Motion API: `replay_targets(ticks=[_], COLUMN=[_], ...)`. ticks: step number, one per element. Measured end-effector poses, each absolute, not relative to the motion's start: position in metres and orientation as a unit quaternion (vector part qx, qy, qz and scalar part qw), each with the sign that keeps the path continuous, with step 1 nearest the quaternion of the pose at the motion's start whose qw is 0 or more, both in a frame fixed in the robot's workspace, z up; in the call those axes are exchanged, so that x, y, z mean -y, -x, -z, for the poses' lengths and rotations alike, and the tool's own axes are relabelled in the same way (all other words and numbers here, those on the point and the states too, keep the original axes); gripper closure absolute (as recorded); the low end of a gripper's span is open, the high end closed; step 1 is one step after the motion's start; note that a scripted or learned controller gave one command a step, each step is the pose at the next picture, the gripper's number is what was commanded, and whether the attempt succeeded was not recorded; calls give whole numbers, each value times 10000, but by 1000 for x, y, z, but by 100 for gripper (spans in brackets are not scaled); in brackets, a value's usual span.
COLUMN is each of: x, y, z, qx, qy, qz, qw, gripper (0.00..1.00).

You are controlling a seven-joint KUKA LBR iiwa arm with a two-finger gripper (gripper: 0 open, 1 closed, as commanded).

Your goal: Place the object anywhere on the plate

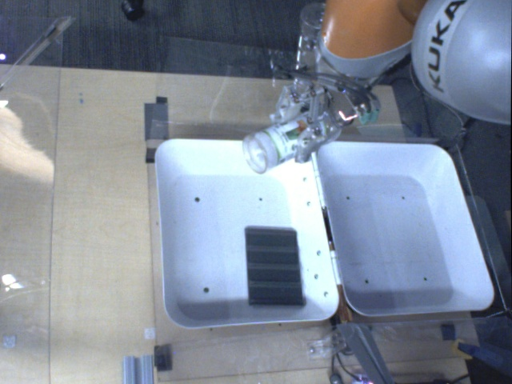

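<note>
A small clear jar lies tilted between the fingers of the gripper, over the back right corner of the left bin. A dark ridged plate lies near that bin's front edge. The right bin sits beside it.

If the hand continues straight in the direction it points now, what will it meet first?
The hand points down and toward the left bin, with the clear bottle between its fingers. The bottle's end would probably meet that bin's white floor near the far edge first. The black plate lies nearer the camera, likely off this line; depth is unclear.
</note>
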State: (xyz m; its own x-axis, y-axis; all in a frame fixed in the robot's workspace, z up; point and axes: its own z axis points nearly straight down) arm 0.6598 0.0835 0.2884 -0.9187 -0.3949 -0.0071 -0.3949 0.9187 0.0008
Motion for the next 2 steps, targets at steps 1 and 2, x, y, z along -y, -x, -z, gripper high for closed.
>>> replay_targets(ticks=[1, 2], x=[-40, -94], y=[-603, -582], z=[-277, -207], qx=[-9613, -9662], qy=[2754, 2577], qz=[-7, -13], qw=[29, 22], gripper=[100, 100])
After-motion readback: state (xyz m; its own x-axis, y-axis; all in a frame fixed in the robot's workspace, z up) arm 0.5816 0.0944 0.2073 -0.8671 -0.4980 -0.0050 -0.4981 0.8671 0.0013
